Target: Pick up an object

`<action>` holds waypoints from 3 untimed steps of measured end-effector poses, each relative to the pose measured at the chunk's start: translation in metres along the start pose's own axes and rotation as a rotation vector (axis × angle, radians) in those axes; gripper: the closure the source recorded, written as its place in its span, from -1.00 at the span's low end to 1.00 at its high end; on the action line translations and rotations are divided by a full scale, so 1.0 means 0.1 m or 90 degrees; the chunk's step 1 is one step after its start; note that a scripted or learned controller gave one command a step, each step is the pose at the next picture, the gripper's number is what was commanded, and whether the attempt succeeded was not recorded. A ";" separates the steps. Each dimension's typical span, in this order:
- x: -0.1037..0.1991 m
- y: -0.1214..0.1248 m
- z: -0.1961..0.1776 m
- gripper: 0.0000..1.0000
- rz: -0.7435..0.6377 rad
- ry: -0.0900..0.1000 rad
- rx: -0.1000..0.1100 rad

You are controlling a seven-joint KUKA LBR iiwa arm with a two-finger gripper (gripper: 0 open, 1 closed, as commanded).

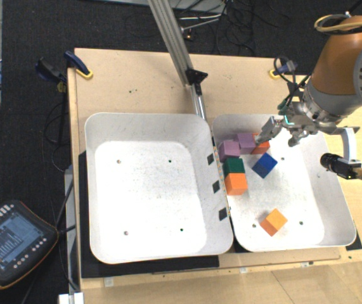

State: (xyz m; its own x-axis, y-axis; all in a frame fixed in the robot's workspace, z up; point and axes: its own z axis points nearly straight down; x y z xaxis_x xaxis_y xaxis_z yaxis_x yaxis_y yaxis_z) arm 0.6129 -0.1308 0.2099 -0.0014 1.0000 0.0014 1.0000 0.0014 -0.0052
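Over the right bin (333, 230) the hand (281, 130) hovers at the far edge, just above a huddle of blocks; whether it is open or closed I cannot tell from up here, and nothing shows as gripped. Purple blocks (238, 145), a green block (234, 165), an orange block (236, 183) and a blue block (264, 164) crowd the dividing wall, likely hard to reach; a lone orange cube (273, 221) sits clear; the left bin (98, 170) lies on the pale wooden table (136, 75), dark floor around, a pendant (6, 239) at its corner
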 end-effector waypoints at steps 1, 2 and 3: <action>0.00 0.01 -0.02 -1.00 0.000 -0.001 -0.003; -0.02 0.02 0.41 -1.00 0.001 -0.001 0.000; -0.01 0.12 0.93 -1.00 0.000 -0.001 -0.002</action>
State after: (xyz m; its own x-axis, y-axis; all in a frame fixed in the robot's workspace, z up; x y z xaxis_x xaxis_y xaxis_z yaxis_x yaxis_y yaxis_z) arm 0.6246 -0.1312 0.1168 -0.0022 1.0000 -0.0003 1.0000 0.0022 -0.0027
